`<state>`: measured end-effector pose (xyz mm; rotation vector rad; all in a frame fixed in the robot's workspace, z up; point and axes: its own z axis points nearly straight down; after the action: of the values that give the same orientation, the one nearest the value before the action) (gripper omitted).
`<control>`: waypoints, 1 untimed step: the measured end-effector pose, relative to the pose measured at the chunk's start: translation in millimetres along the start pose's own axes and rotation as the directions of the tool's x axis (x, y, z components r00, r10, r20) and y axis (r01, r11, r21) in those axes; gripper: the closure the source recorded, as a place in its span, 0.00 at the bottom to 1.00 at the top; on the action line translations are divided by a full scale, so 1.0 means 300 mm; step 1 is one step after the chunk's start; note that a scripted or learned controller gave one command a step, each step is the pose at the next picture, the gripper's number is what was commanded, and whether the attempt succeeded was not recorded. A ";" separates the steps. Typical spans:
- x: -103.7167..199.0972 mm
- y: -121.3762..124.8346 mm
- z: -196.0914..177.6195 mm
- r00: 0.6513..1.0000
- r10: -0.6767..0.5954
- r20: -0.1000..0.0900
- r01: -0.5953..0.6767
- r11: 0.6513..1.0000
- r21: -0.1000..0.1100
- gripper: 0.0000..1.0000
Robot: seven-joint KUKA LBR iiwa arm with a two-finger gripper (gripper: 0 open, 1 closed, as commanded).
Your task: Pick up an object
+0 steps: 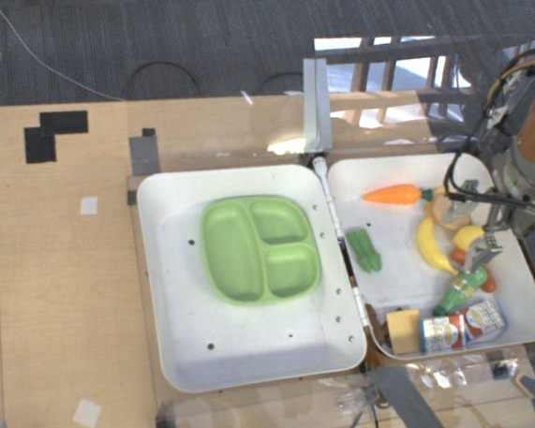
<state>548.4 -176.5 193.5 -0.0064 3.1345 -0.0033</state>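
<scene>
The right bin's (386, 173) middle and back-left corner lie open. A carrot (393, 196) bars the back; banana (431, 246), bottle (463, 288) and carton (459, 327) crowd the right edge and front. A green plate (257, 249) fills the left bin's (183, 358) centre.

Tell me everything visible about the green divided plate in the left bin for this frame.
The green divided plate is a rounded-square tray of pale green, matte plastic by its look. Raised ridges split it into three wells: one long well on its left, two smaller ones stacked on its right. It lies flat and right side up, slightly rotated, near the middle of the left bin, resting on the bin floor. Nothing sits in its wells.
</scene>
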 end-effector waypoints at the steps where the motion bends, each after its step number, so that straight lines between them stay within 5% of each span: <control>1: 0.173 -0.011 0.318 0.988 -0.153 0.009 0.153 0.988 0.003 0.00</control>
<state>497.1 -180.2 97.7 -0.2464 3.1162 -0.0074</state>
